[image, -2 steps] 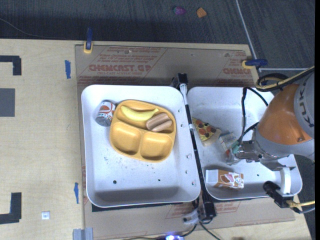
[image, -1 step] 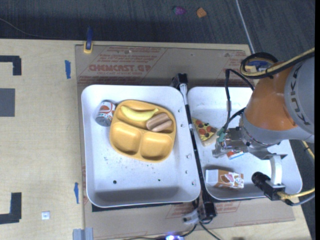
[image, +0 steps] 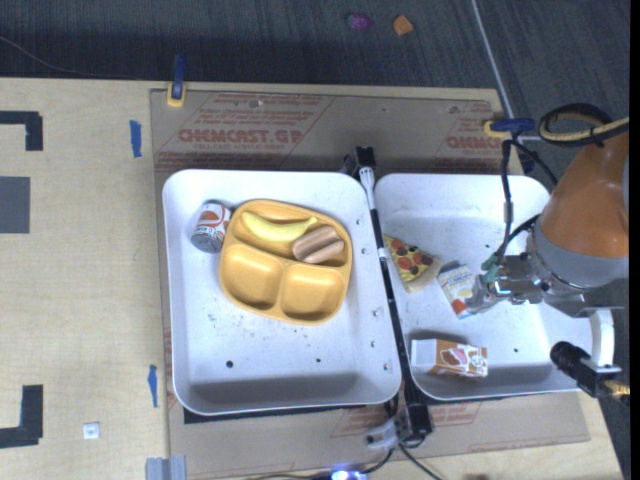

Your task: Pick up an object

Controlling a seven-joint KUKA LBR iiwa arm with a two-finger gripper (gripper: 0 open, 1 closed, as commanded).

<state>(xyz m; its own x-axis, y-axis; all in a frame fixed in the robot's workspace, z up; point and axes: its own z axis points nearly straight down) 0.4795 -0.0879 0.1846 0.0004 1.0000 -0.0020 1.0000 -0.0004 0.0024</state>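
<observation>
Two white bins (image: 190, 298); hand (image: 490, 290) touches a packet (image: 458, 286); grip unclear.

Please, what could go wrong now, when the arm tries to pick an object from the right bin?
1. The gripper is right beside the small white packet; it may push the packet away instead of grasping it.
2. The pizza slice lies close to the packet, so it could be bumped or dragged along.
3. The carton lies near the right bin's front wall, leaving little room for a grasp.

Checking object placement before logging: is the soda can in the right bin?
No, the soda can lies in the left bin, beside the yellow divided tray.
</observation>
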